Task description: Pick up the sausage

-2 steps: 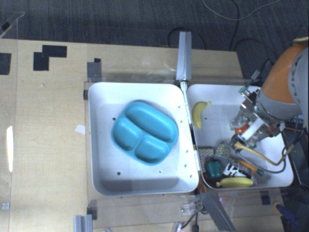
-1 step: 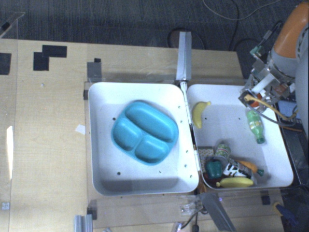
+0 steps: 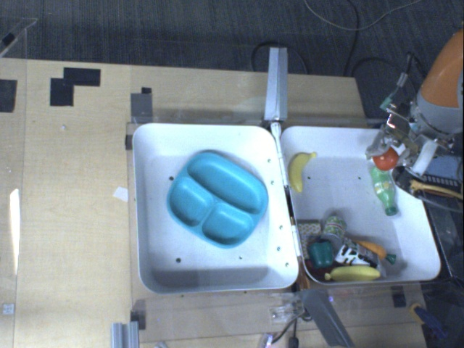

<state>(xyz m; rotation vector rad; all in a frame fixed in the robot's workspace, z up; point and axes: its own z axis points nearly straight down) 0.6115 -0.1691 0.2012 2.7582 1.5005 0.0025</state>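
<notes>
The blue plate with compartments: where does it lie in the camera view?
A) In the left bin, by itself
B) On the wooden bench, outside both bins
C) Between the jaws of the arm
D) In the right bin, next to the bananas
A: the blue plate lies inside the left bin, and no other object is seen in that bin; the bananas are in the right bin.

sausage not identifiable among clutter
</notes>
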